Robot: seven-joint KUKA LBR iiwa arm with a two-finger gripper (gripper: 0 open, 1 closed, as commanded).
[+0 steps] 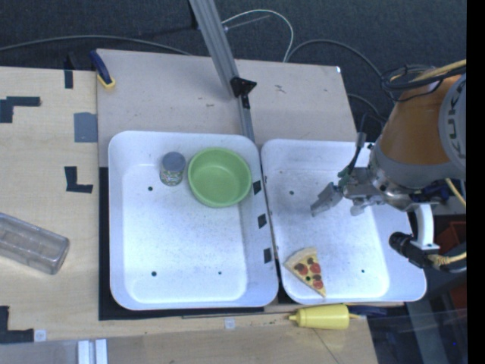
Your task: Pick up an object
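A toy pizza slice [307, 268] lies in the front left corner of the right bin [379, 279]. The left bin [182, 256] holds a green bowl [219, 177] at its back, with a small grey can [173, 168] standing just left of the bowl. My gripper [339, 204] hangs over the middle of the right bin, behind and to the right of the pizza slice. Its fingers are spread open, and nothing sits between them.
A yellow mustard bottle [321, 317] lies on the bench just in front of the right bin. A clear plastic container [30, 243] rests on the wooden table at the far left. A grey metal post [216, 36] slants down to the bins' back edge.
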